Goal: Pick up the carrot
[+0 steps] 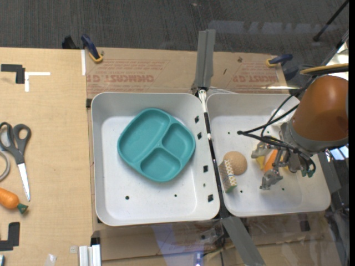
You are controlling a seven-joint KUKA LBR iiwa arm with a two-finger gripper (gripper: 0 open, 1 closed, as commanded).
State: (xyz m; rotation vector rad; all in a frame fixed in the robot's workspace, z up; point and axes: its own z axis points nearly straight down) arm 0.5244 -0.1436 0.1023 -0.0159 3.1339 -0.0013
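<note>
— Carrot [270, 159]: where do you see it?
— Look in the right bin [310, 201]. It's the orange piece right at the end effector [272, 176], near the tan ball [235, 163].
— Is it pinched?
— You cannot tell whether the end effector is spread or pressed together.

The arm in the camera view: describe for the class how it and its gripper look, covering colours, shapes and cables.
The arm enters from the right as a large rounded orange dome with grey below it. Thin black cables loop off its left side. The gripper is small, grey and metallic, with bits of yellow and green on the parts around it.
</note>
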